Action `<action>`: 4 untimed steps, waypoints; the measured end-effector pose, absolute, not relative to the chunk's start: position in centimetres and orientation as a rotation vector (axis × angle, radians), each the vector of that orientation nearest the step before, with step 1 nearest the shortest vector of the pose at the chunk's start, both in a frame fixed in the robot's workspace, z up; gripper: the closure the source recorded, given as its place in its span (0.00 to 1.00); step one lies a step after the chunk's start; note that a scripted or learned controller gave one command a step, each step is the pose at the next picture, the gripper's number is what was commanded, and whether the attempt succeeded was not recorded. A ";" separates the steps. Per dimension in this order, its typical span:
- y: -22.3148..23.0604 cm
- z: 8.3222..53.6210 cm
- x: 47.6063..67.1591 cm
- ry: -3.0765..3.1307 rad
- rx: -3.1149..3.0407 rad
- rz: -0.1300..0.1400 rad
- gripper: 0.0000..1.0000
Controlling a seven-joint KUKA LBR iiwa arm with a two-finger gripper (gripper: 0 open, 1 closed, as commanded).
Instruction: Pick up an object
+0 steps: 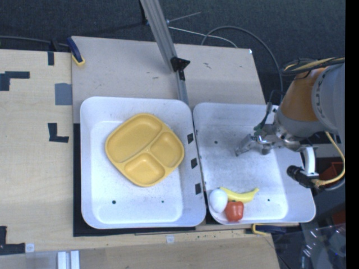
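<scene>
My gripper (245,148) hangs over the right bin (224,122); I cannot tell its jaw state. The banana (242,194) looks light, probably slick, so I'd pinch mid-curve.

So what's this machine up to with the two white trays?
A grey and orange robot arm reaches in from the right, and its gripper hangs over the right bin with nothing between its fingers. The things it could pick up, a banana, a white egg-shaped piece and a red pepper-like toy, sit together at that bin's near edge, apart from the gripper. A yellow divided plate lies in the left bin.
</scene>
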State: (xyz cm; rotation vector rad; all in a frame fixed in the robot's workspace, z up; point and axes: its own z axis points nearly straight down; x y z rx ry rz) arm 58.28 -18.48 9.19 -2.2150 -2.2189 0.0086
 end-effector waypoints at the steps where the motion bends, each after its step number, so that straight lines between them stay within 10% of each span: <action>1: -18.4 10.6 58.5 -2.223 -2.216 0.003 1.00; 4: -17.9 23.7 58.0 -2.224 -2.220 -0.001 1.00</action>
